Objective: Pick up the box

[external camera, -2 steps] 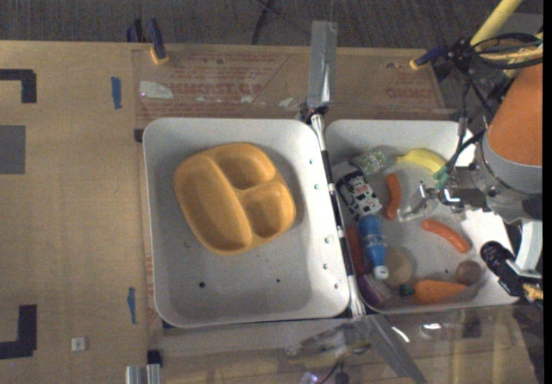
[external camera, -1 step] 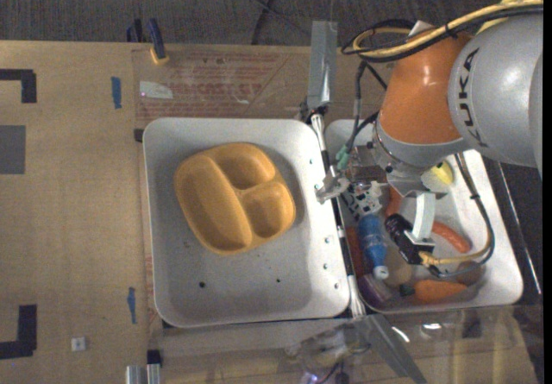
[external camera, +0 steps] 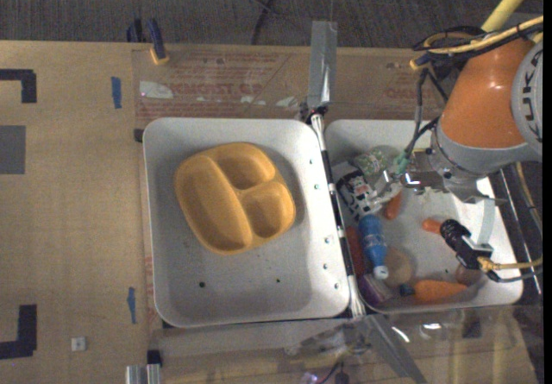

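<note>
I am reaching in from the right over 2 shallow white bins sitting side by side on a pale wooden bench (external camera: 69,201). My claw (external camera: 398,177) is hanging low over the upper middle of the right bin (external camera: 349,136). From this angle I cannot tell whether it is open or closed, and nothing is visibly sitting in its grasp.

The box (external camera: 355,192) is lying in the right bin close to the wall shared with the left bin, just left of my claw. It is small and is showing a black-and-white print, but the marks are too small to read as words.

A pale green crumpled wrapper (external camera: 373,160) is lying above the box. A short orange piece (external camera: 393,206) is resting just below my claw, and another small orange piece (external camera: 432,224) is sitting further right. A blue bottle (external camera: 373,240) is lying below the box with its label blurred. Near the bin's lower wall, a round tan object (external camera: 399,266), a purple item (external camera: 371,289) and an orange carrot (external camera: 438,291) are crowding together.

The left bin (external camera: 172,270) is holding 1 yellow dish (external camera: 235,197) divided into 3 compartments, well apart from the box.

Above my wrist, the orange band (external camera: 487,97) is showing, and beside it black letters on my grey casing (external camera: 535,93) are running off the frame; I am making out a U and a K. Faded reddish printing (external camera: 216,84) on the board behind the bins is too faint to read.
</note>
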You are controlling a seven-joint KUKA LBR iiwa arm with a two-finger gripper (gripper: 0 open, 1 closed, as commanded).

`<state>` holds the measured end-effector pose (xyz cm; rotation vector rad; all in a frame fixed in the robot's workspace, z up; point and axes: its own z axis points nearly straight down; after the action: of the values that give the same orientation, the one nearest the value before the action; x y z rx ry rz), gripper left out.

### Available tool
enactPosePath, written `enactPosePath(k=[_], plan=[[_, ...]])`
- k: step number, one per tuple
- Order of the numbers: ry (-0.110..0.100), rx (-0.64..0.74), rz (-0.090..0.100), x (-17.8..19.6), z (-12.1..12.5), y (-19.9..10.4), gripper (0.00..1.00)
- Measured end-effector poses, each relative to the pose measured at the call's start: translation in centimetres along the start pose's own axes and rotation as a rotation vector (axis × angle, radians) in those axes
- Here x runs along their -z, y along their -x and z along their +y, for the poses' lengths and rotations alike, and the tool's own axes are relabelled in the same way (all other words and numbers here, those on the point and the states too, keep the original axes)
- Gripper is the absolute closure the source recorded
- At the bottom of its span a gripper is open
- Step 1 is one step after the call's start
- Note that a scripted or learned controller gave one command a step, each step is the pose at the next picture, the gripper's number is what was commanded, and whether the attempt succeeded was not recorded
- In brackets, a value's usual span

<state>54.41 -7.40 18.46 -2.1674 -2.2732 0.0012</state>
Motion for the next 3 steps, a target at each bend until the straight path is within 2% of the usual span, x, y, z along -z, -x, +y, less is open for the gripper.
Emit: enactPosePath(k=[1, 2, 3], plan=[[0.008, -0.348, 0.001, -8.3, -6.4, 2.0, 0.00], [0.018, -0.368, -0.003, -9.4, -6.4, 6.9, 0.00], [0.020, -0.369, -0.002, -8.4, -6.3, 6.8, 1.00]])
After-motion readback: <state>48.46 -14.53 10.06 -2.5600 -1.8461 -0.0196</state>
